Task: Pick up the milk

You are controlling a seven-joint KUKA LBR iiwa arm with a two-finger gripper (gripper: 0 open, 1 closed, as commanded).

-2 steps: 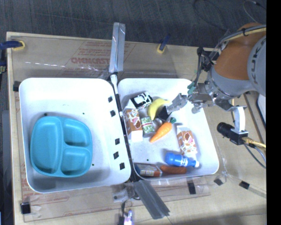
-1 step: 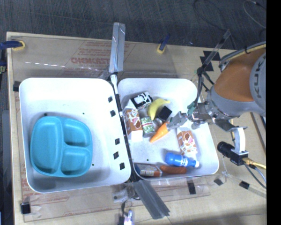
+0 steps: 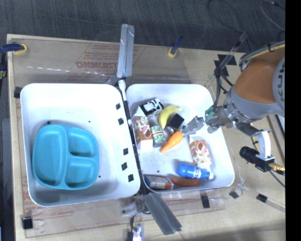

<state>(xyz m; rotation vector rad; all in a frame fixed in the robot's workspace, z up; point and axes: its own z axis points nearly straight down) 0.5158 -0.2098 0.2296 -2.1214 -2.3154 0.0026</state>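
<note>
The milk (image 3: 152, 106) is a small black-and-white carton lying at the back of the right bin (image 3: 221, 149), just left of a yellow banana (image 3: 166, 115). My gripper (image 3: 192, 125) reaches in from the right and hangs low over the bin's middle, beside the tip of an orange carrot (image 3: 171, 140) and a black block (image 3: 177, 120). It is about a hand's width to the right of the milk and a little nearer the front, with the banana and the block in between. Nothing shows in its grasp.
The right bin also holds two small cartons (image 3: 140, 125) (image 3: 157, 133), a red-and-white packet (image 3: 201, 153), a blue bottle (image 3: 193, 172) and a brown-red stick (image 3: 166, 183) along the front wall. A light blue divided plate (image 3: 65, 156) lies in the left bin (image 3: 30, 97).
</note>
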